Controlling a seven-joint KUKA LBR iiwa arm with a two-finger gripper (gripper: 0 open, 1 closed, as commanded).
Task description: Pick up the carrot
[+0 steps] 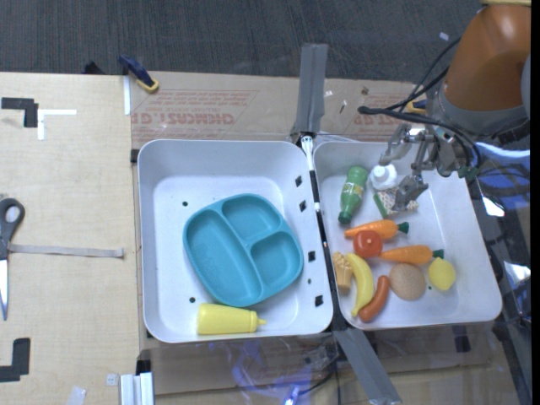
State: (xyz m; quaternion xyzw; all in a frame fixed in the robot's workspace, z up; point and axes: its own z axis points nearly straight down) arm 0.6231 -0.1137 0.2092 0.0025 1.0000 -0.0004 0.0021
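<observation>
Carrot (407, 255), probably light rigid slick plastic, lies flat in the right bin (477, 306) at four o'clock from the tomato (368, 243), best pinched across its thick middle; gripper (411, 188) hovers at twelve o'clock from it, grasping nothing, finger spread indiscernible.

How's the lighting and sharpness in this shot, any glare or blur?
Camera view: even, soft light; faint shadows under the blue plate and inside the bin walls; the carrot is reasonably sharp; the claw looks slightly blurred; a bluish glare at the bottom edge.

Two orange carrots (377, 228) (408, 254), lying flat, right bin, among toy food
</observation>
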